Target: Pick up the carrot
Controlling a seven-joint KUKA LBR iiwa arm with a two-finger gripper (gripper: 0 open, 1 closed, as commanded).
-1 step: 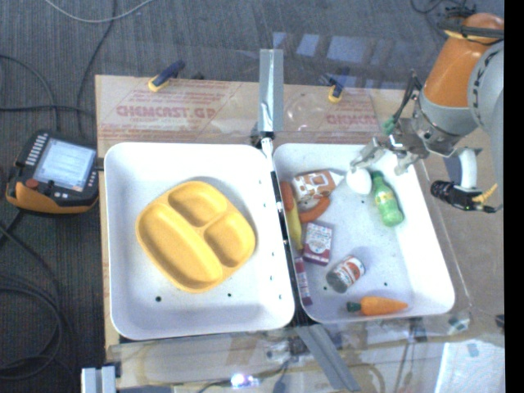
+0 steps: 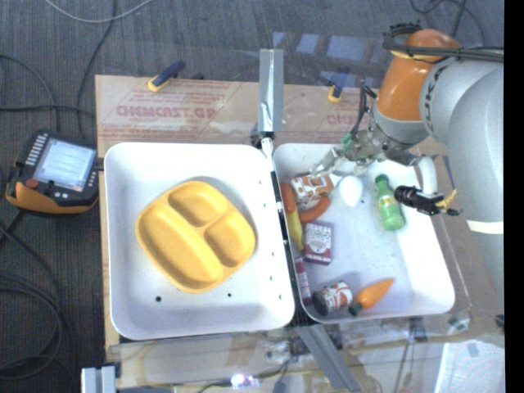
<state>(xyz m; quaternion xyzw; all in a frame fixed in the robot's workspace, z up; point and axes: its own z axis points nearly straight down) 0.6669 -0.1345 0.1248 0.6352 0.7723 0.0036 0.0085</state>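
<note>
**The Carrot Is Waiting at the Front of the Right Bin**

We are at the start: the reach for the carrot (image 2: 375,293) has not happened yet. It lies near the front edge of the right bin (image 2: 434,278), just beside a small can (image 2: 332,298). Our pincer (image 2: 348,152) hangs over the back of that bin, near a white egg (image 2: 350,191) and a green bottle (image 2: 390,205), well apart from the carrot. We cannot tell if the pincer is spread or closed, and we see nothing in it.

Next, we think the arm must travel toward the front of the bin and come down over the carrot.

The carrot lies flat and slanted. Its green end points to the can and its orange tip points up and to the right. The pincer should close across its sides.
</note>
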